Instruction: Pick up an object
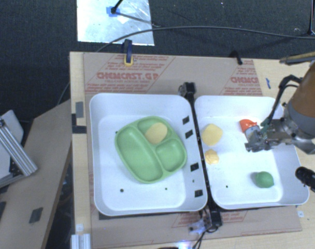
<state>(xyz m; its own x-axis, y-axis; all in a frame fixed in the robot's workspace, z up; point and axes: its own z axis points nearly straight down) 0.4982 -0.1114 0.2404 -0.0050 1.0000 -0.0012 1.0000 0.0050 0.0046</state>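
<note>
we see a dark carpeted floor (33,45) around the bench. a brown printed board (147,71) covers the bench top. on the far floor lies a shiny silver sheet (113,14), with black cables (225,30) trailing right. an aluminium rail (10,144) slants at the left edge.

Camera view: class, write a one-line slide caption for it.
The gripper hovers in the right bin beside an orange object; the green divided plate in the left bin holds a yellow piece.
</note>
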